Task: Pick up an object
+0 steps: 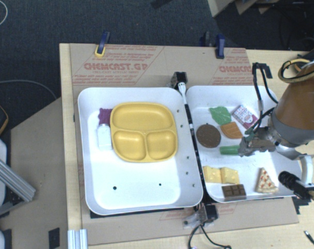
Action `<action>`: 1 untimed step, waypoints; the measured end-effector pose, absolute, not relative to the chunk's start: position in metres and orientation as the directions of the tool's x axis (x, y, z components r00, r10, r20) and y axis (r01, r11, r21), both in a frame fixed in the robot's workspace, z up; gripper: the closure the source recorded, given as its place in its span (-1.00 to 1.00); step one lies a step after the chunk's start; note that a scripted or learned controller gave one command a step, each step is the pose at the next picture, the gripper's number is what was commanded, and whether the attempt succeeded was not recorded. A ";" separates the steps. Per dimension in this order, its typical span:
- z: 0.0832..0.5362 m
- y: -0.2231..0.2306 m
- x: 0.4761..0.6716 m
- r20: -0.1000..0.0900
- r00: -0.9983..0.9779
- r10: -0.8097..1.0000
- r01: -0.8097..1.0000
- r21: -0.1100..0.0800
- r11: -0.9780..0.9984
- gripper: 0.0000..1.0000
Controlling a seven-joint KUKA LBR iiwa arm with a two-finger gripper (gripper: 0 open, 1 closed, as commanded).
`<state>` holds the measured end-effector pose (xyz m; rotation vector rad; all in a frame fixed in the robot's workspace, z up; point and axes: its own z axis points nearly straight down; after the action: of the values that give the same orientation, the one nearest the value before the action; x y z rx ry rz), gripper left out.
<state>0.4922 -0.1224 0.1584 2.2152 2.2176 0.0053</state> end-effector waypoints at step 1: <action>0.206 -0.123 0.485 -0.002 -0.001 1.000 1.000 0.007 0.001 1.00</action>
<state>0.4847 -0.1226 0.2061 2.2161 2.2179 0.0046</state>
